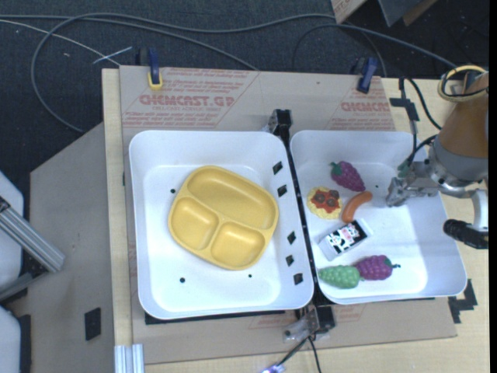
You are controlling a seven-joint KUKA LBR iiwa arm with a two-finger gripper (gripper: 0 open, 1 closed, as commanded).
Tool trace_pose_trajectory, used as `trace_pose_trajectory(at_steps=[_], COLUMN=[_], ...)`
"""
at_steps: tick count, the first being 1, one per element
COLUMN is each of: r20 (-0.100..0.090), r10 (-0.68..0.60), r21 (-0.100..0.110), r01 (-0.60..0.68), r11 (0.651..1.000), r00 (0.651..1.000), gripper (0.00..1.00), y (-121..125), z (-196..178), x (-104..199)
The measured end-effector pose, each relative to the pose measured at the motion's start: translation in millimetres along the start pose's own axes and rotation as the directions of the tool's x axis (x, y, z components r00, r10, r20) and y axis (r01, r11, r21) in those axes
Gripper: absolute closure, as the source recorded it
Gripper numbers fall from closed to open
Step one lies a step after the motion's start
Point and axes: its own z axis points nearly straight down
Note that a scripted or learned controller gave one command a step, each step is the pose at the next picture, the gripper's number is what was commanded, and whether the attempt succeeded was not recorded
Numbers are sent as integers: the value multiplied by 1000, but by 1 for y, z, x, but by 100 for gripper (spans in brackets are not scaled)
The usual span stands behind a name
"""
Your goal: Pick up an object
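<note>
Gripper sits low over the right bin, just right of the sausage, not touching it; can't tell its state. Pizza slice, two grape bunches nearby. Yellow tray fills left bin.

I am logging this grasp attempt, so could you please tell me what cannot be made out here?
- Gripper, camera view: fingers too small and blurred to judge.
- Black-and-white carton: print too small to read.
- Arm: cut off by the right edge.
- Right bin: far right rim hidden under the arm.
</note>
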Motion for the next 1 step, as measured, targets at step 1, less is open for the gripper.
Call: trace_pose_trajectory(at_steps=[1], r20=[5], r10=[2], r21=[-5], r01=[-2], r11=[1000], r00=[1000], gripper=[100], y=[1], z=[-44], x=[0])
